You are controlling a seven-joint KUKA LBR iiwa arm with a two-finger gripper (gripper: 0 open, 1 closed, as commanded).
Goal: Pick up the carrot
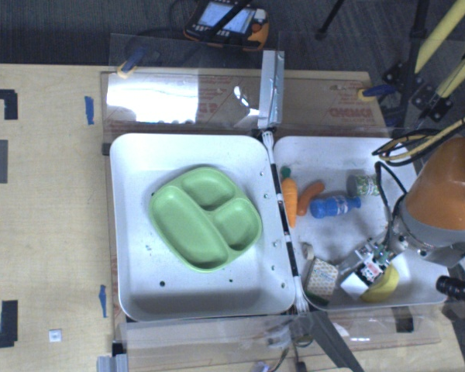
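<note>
The green plate [207, 218] lies in the left bin [132, 169]. The carrot [290, 200] lies at the left wall of the right bin [333, 147], upright in the view, touching a small orange piece [311, 190] and near the blue bottle [331, 206]. It looks light, stiff and smooth; I would take it across the thick middle. No writing is readable. The gripper [370, 263] hangs near the front, over a yellow thing [384, 284]; its state I cannot tell.

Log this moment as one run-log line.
task: pick up carrot | carrot: right bin, by left wall, not held | gripper: low at bin front, over yellow item | green divided plate: left bin
</note>
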